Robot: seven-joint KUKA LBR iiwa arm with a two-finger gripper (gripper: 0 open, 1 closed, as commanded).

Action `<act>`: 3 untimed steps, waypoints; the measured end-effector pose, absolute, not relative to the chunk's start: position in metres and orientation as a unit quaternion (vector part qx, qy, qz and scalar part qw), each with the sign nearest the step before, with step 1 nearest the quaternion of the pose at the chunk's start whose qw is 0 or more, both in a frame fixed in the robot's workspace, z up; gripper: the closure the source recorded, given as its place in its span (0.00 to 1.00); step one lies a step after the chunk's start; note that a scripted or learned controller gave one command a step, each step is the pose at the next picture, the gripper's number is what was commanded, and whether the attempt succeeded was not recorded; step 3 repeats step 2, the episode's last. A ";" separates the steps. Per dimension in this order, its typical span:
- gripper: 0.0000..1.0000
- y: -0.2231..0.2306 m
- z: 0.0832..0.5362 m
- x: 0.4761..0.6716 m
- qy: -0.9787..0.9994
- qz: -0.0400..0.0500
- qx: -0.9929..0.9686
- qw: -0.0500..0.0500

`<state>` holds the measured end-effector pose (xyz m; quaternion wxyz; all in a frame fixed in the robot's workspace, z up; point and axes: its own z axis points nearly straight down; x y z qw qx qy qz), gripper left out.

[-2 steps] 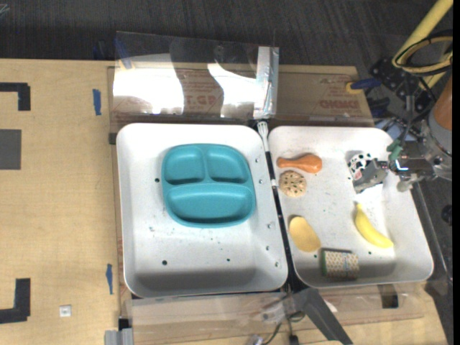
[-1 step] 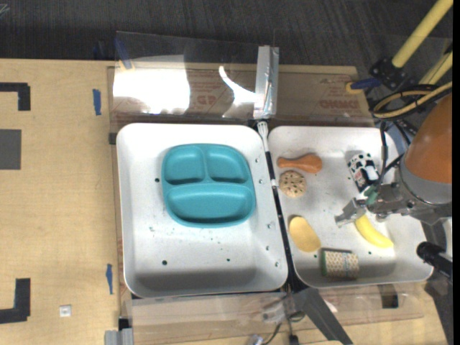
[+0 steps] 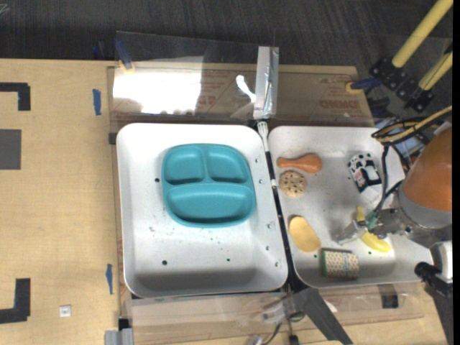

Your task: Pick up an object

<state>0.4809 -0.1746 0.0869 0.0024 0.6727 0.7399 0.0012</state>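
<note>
1. My hand [image 3: 357, 226] is low in the right bin [image 3: 330, 192], in its near right part, coming in from the right. I cannot tell how it stands, because it is small and partly blurred here.
2. The thing closest to it is a yellow, curved piece like a banana [image 3: 376, 244], touching or just beside my hand on its near side. Nothing is visibly held yet.
3. I judge the step is the approach to this yellow piece. To do it well I should come straight down over its middle and close across the narrow width, not along the curve.
4. Its surface looks smooth and rounded, so it may slip; a centred grip is safer.
5. Just beside it, to the near left, lies a short cylinder [image 3: 339, 263] with a dotted pattern; I should not push it.
6. Other things in this bin: an oval yellow piece [image 3: 305, 233], a round speckled cookie [image 3: 292, 184], an orange drumstick shape [image 3: 300, 163], a black-and-white toy [image 3: 364, 171].
7. The left bin [image 3: 136, 214] carries a teal plate [image 3: 208, 185] with three compartments, matte and thick at the rim.
</note>
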 end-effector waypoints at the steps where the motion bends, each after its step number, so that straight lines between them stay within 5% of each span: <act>1: 1.00 -0.174 0.098 0.483 0.740 0.003 0.673 0.005; 2: 1.00 -0.082 0.189 0.481 0.718 0.002 0.696 0.001; 3: 1.00 -0.082 0.189 0.481 0.718 0.002 0.696 0.001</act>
